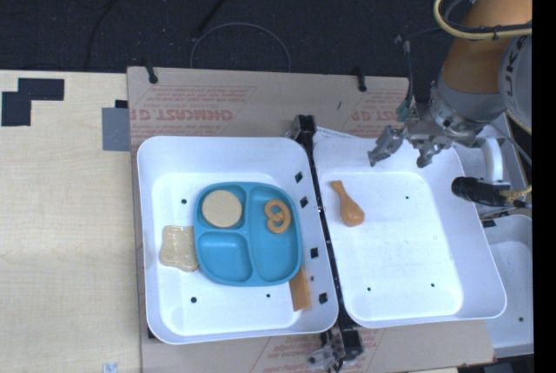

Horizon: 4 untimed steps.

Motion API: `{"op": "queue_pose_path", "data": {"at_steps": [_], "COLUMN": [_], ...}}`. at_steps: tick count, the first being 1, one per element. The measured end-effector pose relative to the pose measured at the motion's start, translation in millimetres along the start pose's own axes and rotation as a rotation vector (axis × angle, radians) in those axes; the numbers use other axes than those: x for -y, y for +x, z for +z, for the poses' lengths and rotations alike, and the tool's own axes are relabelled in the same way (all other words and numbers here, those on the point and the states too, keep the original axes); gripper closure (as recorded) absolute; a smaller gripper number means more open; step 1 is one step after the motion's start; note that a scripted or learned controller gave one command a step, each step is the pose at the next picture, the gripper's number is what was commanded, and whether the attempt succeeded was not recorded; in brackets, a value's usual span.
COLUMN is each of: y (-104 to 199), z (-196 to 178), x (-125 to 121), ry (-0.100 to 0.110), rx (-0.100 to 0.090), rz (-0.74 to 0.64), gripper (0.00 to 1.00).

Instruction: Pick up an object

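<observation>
Lying at the front of the left bin is a thin brown stick, tucked next to the middle wall. Just behind it sits a blue tray with 3 parts. 1 part holds a round tan cookie, 1 part holds a small pretzel, and the big front part has nothing in it. A pale bumpy piece of toast leans on the left side of the tray.

The right bin has 1 thing in it, a little tan drumstick. It lies flat near the middle wall, toward the back of the bin, with its thin end pointing back and left. This looks like the easiest thing to pick up, because nothing is touching it.

Farther back, the gripper hangs over the back edge of the right bin. Its 2 fingers are spread apart and hold nothing. The drumstick is off to its left, well apart from it.

Here is what could go wrong. The drumstick is small and round, so the fingers could pinch it badly and it could roll or pop out. It lies close to the middle wall, so 1 finger might bump that wall on the way down. If the gripper comes down where it is now, it grabs only air.
</observation>
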<state>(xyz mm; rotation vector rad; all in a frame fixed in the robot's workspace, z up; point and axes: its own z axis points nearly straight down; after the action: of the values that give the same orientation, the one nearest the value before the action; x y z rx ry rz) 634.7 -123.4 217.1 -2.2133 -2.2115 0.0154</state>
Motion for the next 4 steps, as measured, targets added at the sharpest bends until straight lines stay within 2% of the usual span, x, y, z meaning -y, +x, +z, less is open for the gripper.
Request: {"op": "queue_pose_path", "data": {"at_steps": [1, 3, 4], "y": [-0.1, -1.2, 0.1], "z": [-7.8, 115.2, 130.7], "x": [-2.5, 7.0, 7.2], "ry": [-0.013, -0.008, -0.011], "rx": [0.001, 0.001, 0.001], "rz": [-0.002, -0.001, 0.000], "gripper": [0.00, 0.00, 0.00]}}
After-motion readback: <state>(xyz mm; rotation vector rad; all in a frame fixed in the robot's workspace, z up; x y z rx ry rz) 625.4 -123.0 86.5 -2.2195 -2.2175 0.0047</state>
